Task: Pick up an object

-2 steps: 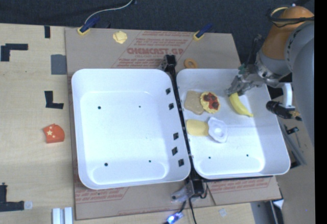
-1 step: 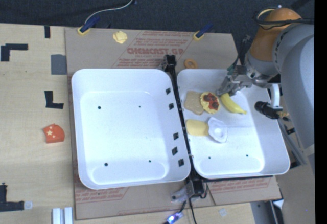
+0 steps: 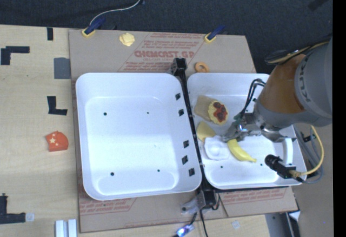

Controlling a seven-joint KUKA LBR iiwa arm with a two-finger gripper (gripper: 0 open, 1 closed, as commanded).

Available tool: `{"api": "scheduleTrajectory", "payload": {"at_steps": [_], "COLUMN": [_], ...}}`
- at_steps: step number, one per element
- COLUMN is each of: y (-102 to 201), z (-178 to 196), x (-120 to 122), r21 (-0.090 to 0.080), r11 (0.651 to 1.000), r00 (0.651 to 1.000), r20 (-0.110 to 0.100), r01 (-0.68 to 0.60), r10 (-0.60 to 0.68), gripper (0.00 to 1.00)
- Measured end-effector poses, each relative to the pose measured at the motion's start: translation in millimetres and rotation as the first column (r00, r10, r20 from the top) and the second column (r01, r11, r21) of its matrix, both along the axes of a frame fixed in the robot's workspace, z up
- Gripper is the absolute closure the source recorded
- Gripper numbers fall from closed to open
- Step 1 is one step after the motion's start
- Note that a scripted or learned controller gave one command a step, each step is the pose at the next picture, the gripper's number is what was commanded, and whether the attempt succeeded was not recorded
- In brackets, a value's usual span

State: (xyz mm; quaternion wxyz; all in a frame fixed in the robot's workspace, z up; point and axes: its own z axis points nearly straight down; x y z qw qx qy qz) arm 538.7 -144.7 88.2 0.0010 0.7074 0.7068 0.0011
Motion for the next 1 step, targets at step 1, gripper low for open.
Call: {"api": "scheduleTrajectory", "payload": {"at_steps": [1], "y": [87.3], "z": [101.3], "x": [-26.1], "r21": [0.004], "r11": [1.000], "r00": [1.000], "r20": [0.003], "r01": [-0.011], "r10": [0.011], "gripper": [1.00]}}
